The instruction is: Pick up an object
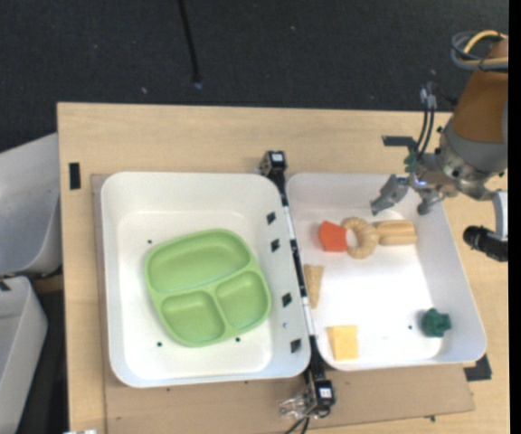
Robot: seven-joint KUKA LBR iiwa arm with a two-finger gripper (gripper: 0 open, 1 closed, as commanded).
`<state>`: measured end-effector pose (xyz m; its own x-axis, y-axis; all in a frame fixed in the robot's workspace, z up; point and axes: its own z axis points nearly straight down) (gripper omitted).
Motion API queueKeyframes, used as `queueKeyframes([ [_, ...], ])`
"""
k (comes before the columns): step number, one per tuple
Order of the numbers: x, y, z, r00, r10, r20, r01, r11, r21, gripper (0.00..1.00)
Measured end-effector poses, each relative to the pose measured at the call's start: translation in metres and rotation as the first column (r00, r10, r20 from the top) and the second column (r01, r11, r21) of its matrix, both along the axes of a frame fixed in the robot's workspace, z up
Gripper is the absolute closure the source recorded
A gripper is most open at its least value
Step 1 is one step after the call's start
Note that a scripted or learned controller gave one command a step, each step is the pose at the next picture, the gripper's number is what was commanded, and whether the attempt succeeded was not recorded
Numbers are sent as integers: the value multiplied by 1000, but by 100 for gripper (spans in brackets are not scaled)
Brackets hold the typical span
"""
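Note:
The right bin [441, 269] holds an orange-red block [332, 236], a tan wooden ring with a handle [374, 235], a thin tan wedge [313, 284], a yellow square block [343, 342] and a small dark green piece [436, 323]. My gripper [409, 197] hangs over the far right corner of that bin, just beyond the wooden handle. Its two fingers [389, 193] are spread apart and nothing sits between them.
The left bin [120, 242] carries a green divided plate [208, 286]. A black-clipped divider [289, 251] separates the bins. The wooden bench [197, 134] surrounds them, and a white box [7, 215] stands at the far left.

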<state>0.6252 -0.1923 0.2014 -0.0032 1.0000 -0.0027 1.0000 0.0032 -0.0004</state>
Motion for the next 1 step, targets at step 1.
queueKeyframes([
  [1, 0, 0, 1, 1000, 0, 1, 0, 1000, 0, 0],
])
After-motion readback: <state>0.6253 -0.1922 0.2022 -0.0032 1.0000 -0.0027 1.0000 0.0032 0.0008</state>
